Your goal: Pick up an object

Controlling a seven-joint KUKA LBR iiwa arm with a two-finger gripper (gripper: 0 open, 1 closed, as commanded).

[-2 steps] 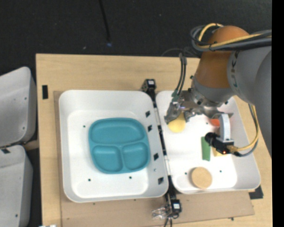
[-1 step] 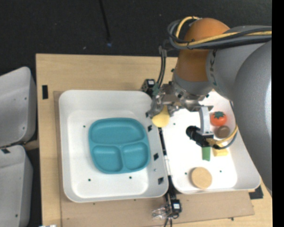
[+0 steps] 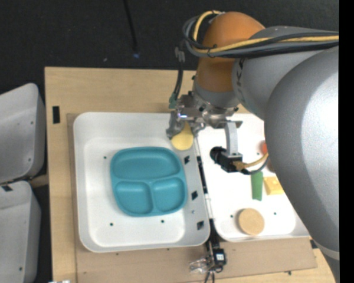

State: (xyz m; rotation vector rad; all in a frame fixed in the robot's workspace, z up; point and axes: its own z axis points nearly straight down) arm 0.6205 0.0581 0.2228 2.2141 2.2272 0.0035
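Wooden tabletop (image 3: 59, 93) fills the middle of the frame and carries two white bins side by side. In the camera view, the left bin (image 3: 85, 158) holds a teal divided plate (image 3: 148, 180) lying flat. The right bin (image 3: 221, 193) holds a green block (image 3: 257, 186), a yellow block (image 3: 273, 186) and a round tan disc (image 3: 250, 221). The pincer (image 3: 183, 128) hangs over the upper right corner of the left bin, just above a pale yellow round piece (image 3: 181, 141), probably the chosen object. It points straight down, I think because the wall is near. Whether the pincer is open or closed I cannot tell.

A bulky grey arm (image 3: 301, 105) with an orange band (image 3: 224, 52) (rounded, glossy) and looping black-and-yellow cables (image 3: 194, 37).
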